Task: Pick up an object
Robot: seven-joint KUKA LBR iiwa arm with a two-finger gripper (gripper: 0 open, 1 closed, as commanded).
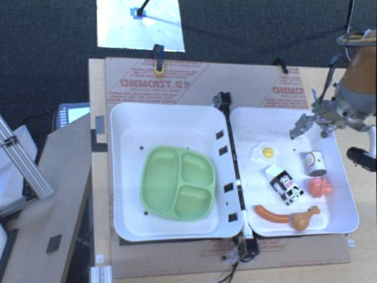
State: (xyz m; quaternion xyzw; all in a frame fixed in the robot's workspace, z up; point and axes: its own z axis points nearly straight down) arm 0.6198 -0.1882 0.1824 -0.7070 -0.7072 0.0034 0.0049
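Two shallow white bins are seen side by side on the bench, the left bin (126,128) and the right bin (347,208), parted by a black divider strip (231,158). A pale green divided plate (178,183) with three compartments is laid flat in the left bin, toward its near side. In the right bin a toy fried egg (264,154) is placed near the middle; a small can (314,163) is found to the right of it, tipped on its side. Just below the egg a little cow-patterned carton (284,185) is laid at a slant, and a pink lumpy toy (320,187) is set beside it, toward the bin's right wall. Along the near edge a toy sausage (272,214) and a toy chicken drumstick (305,218) are laid end to end, almost touching. The grey arm with its orange band (360,75) is reached in from the right, and the gripper (312,124) is held over the far right part of the right bin, above and apart from the can. Its fingers are seen spread apart, and nothing is gripped between them.
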